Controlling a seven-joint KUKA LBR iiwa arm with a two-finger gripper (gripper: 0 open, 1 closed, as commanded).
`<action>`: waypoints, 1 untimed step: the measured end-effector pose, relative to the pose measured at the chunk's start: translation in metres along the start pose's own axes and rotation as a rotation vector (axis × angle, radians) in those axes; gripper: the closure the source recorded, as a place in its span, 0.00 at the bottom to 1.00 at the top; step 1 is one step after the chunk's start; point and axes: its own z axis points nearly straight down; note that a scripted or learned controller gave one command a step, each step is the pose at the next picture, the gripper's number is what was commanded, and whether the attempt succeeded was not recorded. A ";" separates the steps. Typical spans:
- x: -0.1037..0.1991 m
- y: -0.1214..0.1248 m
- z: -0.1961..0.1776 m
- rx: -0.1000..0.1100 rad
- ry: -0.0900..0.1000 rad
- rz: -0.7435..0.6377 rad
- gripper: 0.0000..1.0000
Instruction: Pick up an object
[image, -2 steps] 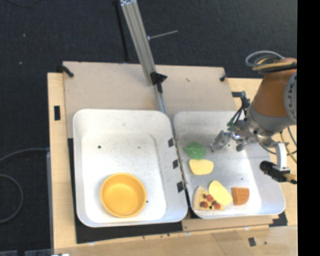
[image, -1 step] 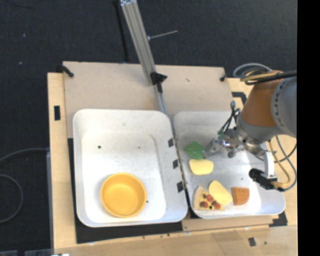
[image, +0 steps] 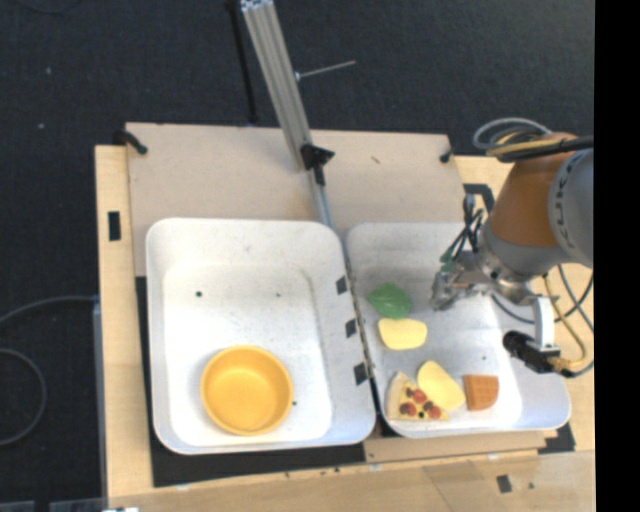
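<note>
Bench carries two shallow white bins side by side: left bin (image: 180, 250) and right bin (image: 400, 245), their inner rims touching along the middle.

Left bin: one round yellow plastic bowl (image: 246, 388), upright, sitting in the near part of the bin, a little left of the bin's centre line. Rest of that floor shows bare white with a few dark specks.

Right bin, contents grouped toward its left and near side:
- flat green leaf-shaped piece (image: 389, 299), near the left wall, about mid-depth.
- pale yellow rounded flat piece (image: 402, 334), just near-side of the green one, close but apart.
- pale yellow wedge-shaped piece (image: 440, 386), nearer still, lying partly over a tan slab with red and dark spots (image: 410, 402) at the near left corner; the two touch.
- small orange-brown block (image: 481, 391), just right of the wedge, near the near wall.

Grey arm with orange band (image: 530, 205) enters from the right and hangs over the right bin's right half. Gripper (image: 447, 293) sits low over the bin floor, right of the green piece and well apart from it, far-right of the pale yellow rounded piece. Nothing visible between its tips. Jaw spread: cannot tell; the tips are too small and dark against the wrist hardware.

A slanted metal rail (image: 285, 85) stands beyond the bins.
</note>
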 end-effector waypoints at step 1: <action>-0.003 0.004 -0.065 -0.004 -0.001 -0.009 1.00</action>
